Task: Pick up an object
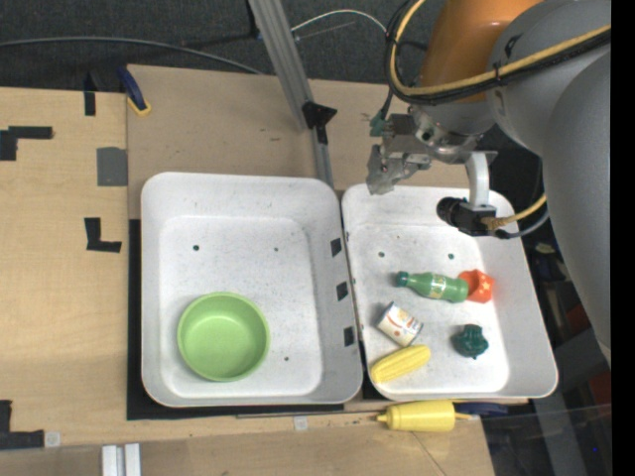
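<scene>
Plywood bench point(60, 266), pale and marked with strips of black tape, carries two shallow white bins side by side, with dark floor beyond its far edge. No writing can be read anywhere; the small can point(399, 323) has a red and white label, but its print is too small to make out.

The grey arm point(566, 97) comes in from the right, its orange band point(476, 18) high over the far right corner, wrapped by looping black and yellow cables. Its gripper point(382, 178) hangs just above the far left corner of the right bin point(526, 365), over the rim, with nothing between its fingers. They look close together, though from this angle I cannot tell for certain how they stand.

The left bin point(238, 206) holds a green bowl point(223, 336), upright, in its near left part. In the right bin lie a green bottle point(433, 285) on its side, an orange-red toy point(478, 285) touching the bottle's right end, a dark green lump point(470, 341) nearer the front, the tilted can, and a yellow corn cob point(400, 363) just beside the can at the near rim. All lie well apart from the gripper. A yellow bottle point(422, 416) rests on the bench outside the bin's near edge.
</scene>
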